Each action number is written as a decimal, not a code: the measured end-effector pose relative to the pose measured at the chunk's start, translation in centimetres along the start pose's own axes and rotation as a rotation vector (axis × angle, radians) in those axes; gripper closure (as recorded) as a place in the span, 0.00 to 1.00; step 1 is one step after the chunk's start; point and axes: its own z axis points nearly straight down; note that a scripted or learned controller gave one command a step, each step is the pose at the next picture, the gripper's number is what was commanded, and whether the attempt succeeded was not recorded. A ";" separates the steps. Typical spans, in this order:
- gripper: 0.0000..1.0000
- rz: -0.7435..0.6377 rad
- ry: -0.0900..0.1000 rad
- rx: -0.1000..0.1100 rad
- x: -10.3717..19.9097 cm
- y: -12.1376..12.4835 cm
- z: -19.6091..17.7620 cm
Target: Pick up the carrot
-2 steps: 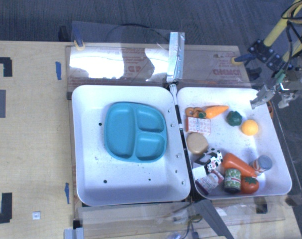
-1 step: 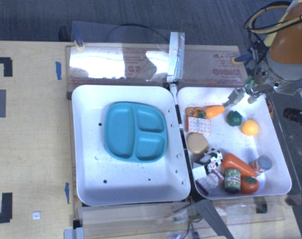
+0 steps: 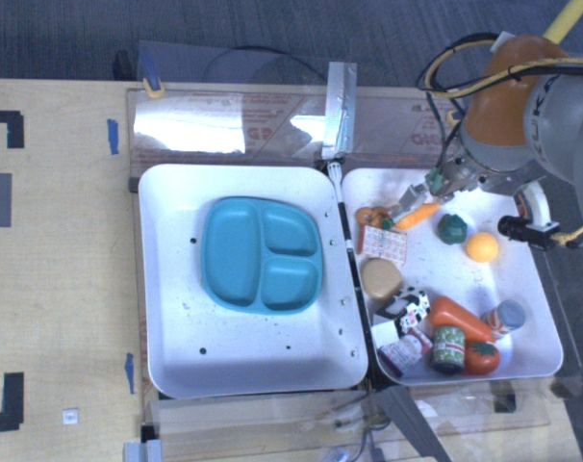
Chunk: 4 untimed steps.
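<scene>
Gripper [image 3: 436, 187] is hovering over the far part of the right bin [image 3: 546, 301]; finger spread cannot be told. Carrot [image 3: 415, 217] is lying just left and near of it, long axis slanting near-left to far-right, its right end pointing toward the gripper.

1. The claw [image 3: 434, 187] hung over the right bin [image 3: 542, 306], at the carrot's [image 3: 414, 217] upper end.
2. A blue divided plate [image 3: 263, 254] lay in the left bin [image 3: 166, 287].
3. An orange ball [image 3: 482, 247] sat near a green toy [image 3: 452, 228].
</scene>
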 end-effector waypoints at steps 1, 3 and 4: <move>0.00 -0.080 -0.019 -0.024 1.0 -2.1 0.2; 0.00 -0.424 -0.018 -0.012 2.8 -0.4 0.3; 0.00 -0.503 -0.004 -0.003 4.2 -1.7 1.3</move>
